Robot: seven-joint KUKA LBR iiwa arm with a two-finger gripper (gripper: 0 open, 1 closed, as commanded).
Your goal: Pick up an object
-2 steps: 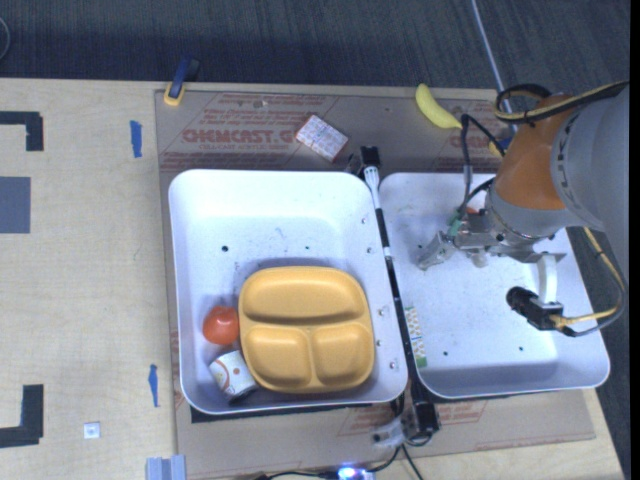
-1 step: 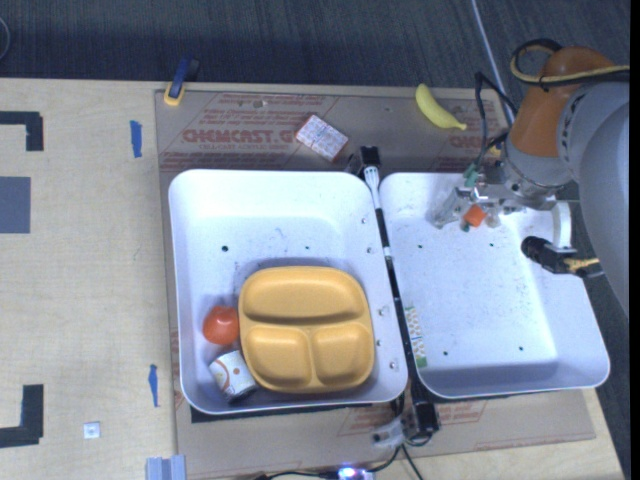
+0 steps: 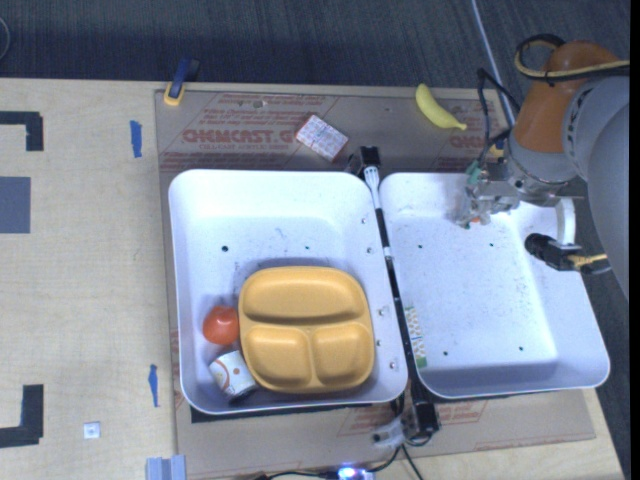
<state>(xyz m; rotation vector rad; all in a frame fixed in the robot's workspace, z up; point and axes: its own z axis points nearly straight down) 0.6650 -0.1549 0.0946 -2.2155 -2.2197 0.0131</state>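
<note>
While the hand (image 3: 478, 204) hung over the far right corner of the right bin (image 3: 500, 368), no object was seen between its fingers, and whether they were spread or closed could not be told. The step was judged to be the approach, with nothing picked up. The objects lay well apart from the hand in the left bin (image 3: 270, 203): a yellow tray (image 3: 305, 326), with an orange ball (image 3: 220, 324) touching its left edge and a small white cup (image 3: 231, 372) at its near left corner. A reach across to the left bin and a descent onto one of them would be called for next. On the brown board (image 3: 240, 133) behind the bins, red print reading roughly "CHEMCAST" was made out; a banana (image 3: 438, 107) and a small patterned card (image 3: 321, 136) lay there.
</note>
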